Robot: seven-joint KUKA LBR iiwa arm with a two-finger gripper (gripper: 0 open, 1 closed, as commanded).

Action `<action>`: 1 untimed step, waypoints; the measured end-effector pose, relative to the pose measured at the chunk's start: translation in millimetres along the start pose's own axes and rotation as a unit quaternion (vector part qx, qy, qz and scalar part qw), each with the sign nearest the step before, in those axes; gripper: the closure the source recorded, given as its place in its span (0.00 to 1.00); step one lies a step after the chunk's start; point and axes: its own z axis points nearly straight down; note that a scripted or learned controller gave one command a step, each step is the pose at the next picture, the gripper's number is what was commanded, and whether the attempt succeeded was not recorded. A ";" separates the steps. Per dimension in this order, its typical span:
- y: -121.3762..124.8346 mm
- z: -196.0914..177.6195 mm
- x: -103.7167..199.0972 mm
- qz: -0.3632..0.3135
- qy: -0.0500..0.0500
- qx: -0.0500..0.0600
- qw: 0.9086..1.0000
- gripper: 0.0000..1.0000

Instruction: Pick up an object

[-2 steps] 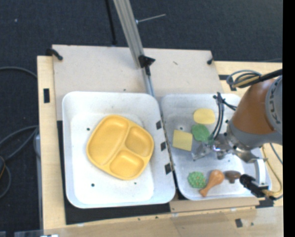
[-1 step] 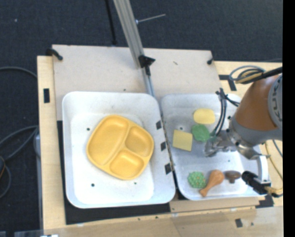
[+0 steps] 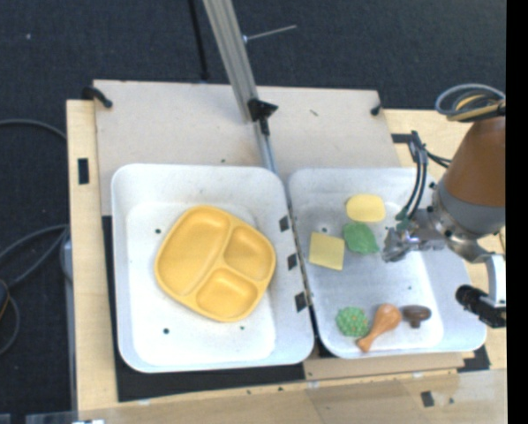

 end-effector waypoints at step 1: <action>2.2 -37.1 -1.4 0.000 0.000 0.001 1.000 1.00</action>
